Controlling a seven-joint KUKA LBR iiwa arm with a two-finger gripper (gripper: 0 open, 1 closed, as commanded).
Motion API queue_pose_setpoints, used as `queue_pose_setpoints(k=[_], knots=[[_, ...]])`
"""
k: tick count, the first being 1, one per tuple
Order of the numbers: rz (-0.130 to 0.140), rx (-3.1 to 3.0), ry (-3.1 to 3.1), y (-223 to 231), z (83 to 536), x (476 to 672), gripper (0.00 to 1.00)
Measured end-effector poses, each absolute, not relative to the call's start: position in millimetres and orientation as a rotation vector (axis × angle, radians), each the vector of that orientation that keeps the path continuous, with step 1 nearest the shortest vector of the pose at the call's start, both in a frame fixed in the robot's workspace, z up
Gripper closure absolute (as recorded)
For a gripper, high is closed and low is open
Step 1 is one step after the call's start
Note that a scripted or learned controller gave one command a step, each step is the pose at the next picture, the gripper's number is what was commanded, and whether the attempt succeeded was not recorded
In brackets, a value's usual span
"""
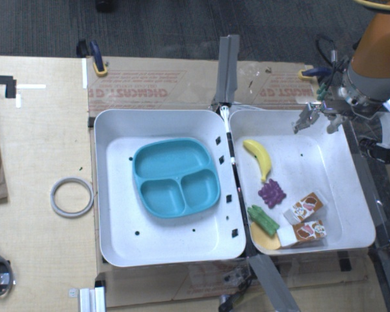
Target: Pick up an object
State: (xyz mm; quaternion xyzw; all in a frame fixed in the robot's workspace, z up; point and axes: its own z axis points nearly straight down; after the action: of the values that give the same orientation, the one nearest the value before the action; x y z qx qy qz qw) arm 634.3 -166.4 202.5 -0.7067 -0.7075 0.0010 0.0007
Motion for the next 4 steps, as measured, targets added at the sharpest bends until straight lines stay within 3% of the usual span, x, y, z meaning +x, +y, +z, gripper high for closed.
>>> queue_pose_setpoints(k=[1, 2, 3, 4], knots=[[0.003, -2.363, -2.071, -148.4, 220.3, 638.6, 0.0], [0.005, -2.221, -2.22, -97.3, 141.2, 640.2, 0.0], [-0.005, -2.352, -2.088, -95.4, 95.4, 651.9, 0.0], [0.001, -2.086, -2.35, -101.4, 92.5, 647.6, 0.0]])
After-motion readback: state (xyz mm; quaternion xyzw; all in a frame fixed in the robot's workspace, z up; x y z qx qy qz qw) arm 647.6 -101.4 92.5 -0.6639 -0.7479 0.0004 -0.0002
